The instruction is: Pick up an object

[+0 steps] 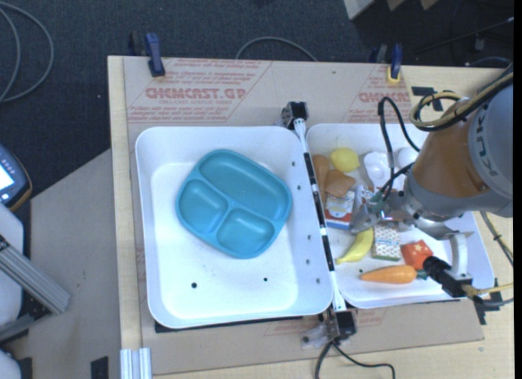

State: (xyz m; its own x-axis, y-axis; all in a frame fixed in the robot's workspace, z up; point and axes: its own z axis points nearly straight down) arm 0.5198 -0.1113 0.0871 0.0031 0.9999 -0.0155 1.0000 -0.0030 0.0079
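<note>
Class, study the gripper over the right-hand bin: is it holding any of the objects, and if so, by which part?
It cannot be told. The gripper is down among the items in the right bin, near the banana, but its tip is too cluttered to show anything held.

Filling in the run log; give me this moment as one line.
arm: over right bin | gripper: low among toys, near banana | grasp: unconfirmed | left bin: blue tray

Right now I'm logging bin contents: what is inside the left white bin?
Inside the left shallow white plastic bin lies one blue three-compartment plastic plate, compartments bare. Whatever lies beneath the plate is covered.
</note>
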